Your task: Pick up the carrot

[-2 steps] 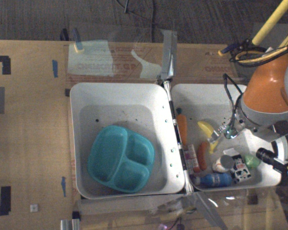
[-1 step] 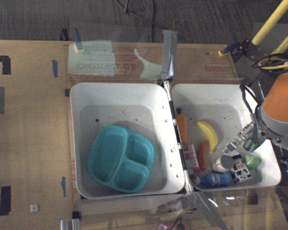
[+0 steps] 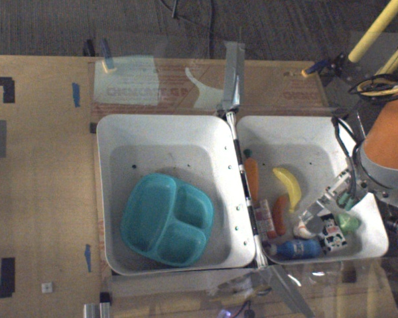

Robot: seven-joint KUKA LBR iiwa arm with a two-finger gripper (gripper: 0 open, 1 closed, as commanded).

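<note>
A single fixed camera looks down at a slant from above the surface, framing both white bins fully, from moderately far.

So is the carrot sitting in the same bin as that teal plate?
No, the carrot lies in the right bin, the teal plate in the left.

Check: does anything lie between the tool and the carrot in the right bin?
Yes. The banana lies between the tool at the right bin's right side and the carrot along its left wall.
</note>
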